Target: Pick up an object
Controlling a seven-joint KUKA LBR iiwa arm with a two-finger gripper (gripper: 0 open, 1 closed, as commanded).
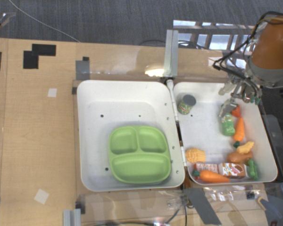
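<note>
My gripper (229,109) hangs low over the upper right part of the right bin (205,126). It is just above a green toy vegetable (228,125), with a small red-orange piece (236,111) right beside it. An orange carrot (239,129) lies next to the green toy. A small can with a green label (185,104) stands at the bin's upper left. A yellow corn piece (195,155), a second carrot (213,176) and a red and white carton (229,169) lie along the front. I see nothing lifted.
The left bin (99,102) holds a green divided plate (139,153). A yellow piece (245,147), a brown piece (237,157) and a dark green piece (252,169) crowd the right bin's lower right corner. A metal frame (171,51) stands behind the bins.
</note>
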